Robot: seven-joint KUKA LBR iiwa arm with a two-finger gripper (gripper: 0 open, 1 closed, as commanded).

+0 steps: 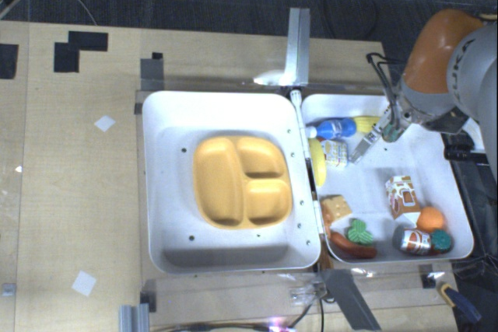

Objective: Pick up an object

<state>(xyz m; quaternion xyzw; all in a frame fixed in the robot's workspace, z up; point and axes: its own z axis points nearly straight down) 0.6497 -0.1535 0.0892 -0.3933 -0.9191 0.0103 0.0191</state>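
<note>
My gripper [364, 145] hangs over the upper middle of the right bin [459, 190], pointing down and to the left. Just left of its tip lie a small white carton [335, 153], a blue bottle [334, 128] and a yellow banana-like piece [366, 124]. Whether the tip touches any of them is unclear. Lower in the bin are a red-and-white box [402, 195], an orange [430, 218], a can [415, 242], a toast slice [336, 207], a green piece [359, 232] and a hot dog [352, 246].
The left bin [171, 167] holds a yellow divided tray [241, 181]. A yellow item [317, 164] lies along the divider between the bins. A metal post [298, 43] rises behind them. The arm's orange band [436, 50] is over the right bin's far corner.
</note>
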